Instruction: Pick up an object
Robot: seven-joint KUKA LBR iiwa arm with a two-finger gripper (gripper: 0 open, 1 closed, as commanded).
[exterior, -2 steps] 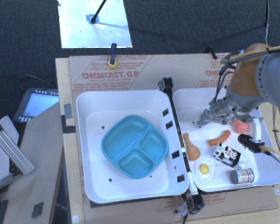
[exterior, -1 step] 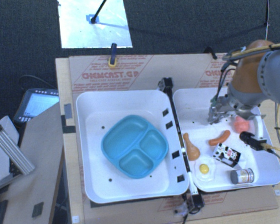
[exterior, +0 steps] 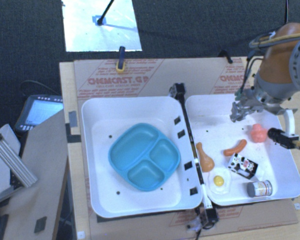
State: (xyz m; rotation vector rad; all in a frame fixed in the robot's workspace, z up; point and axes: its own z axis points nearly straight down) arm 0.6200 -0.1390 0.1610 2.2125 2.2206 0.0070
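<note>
Six candidates sit in the right bin, pink toy nearest the gripper, whose jaw state I cannot tell, so centre above pink toy, clear of the orange sausage, and drop straight down.

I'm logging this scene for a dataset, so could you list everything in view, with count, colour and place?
Bins: 2, white, side by side on the bench; left bin, right bin.
Divided plate: 1, light blue, in the left bin.
Pink object: 1, pink, right bin, upper right.
Sausage: 1, orange, right bin, middle.
Drumstick-shaped toy: 1, orange-tan, right bin, by the left wall.
Fried egg: 1, white with yellow yolk, right bin, near front.
Black-and-white item: 1, right bin, right of the egg.
Can: 1, grey, on its side, right bin, front right.
Arm: 1, grey with orange band, from the right.
Gripper: 1, grey, above the right bin's far part.
</note>
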